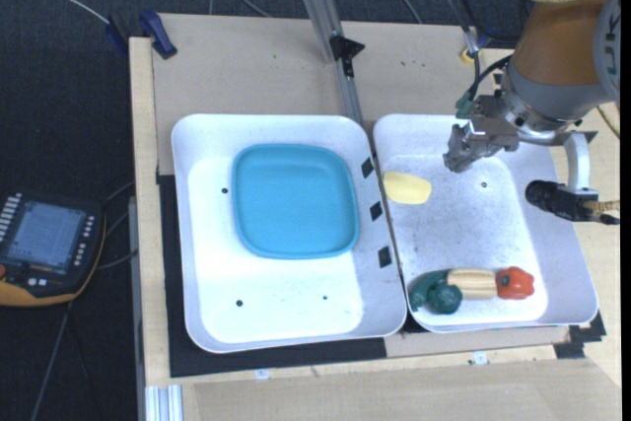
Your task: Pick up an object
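Fingers (461,156) hover over right bin (493,212) near unlabelled yellow object (406,187)

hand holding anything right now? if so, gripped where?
Nothing is held. The hand hangs over the right bin with nothing between its fingers; the yellow piece lies apart on the bin floor to its left.

Arm (567,25) cropped by right edge

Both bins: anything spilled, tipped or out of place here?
Nothing stands out. The blue plate lies flat in the left bin. In the right bin, the yellow piece and the green, tan and red items rest on the floor. The gripper hangs above them.
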`<action>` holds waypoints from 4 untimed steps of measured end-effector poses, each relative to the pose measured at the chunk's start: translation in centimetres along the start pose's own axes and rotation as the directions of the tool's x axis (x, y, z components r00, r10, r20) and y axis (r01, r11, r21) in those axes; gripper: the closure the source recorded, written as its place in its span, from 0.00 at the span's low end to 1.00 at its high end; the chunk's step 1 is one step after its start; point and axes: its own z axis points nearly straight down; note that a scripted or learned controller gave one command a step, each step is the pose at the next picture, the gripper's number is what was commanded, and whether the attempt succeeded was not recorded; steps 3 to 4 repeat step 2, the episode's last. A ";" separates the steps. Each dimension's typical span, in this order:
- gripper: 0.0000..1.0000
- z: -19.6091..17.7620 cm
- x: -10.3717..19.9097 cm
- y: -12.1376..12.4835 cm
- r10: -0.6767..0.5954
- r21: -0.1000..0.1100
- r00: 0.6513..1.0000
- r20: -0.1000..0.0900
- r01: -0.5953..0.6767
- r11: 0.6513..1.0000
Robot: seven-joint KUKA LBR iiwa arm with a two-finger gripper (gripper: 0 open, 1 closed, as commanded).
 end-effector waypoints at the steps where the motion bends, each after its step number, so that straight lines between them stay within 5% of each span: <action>1: 1.00 -0.1 6.0 0.8 0.000 0.000 1.000 0.000 0.000 1.000; 2: 1.00 1.1 11.7 -0.1 0.000 0.001 1.000 0.000 0.000 1.000; 4: 1.00 1.1 11.7 -0.1 0.000 0.001 1.000 0.000 0.000 1.000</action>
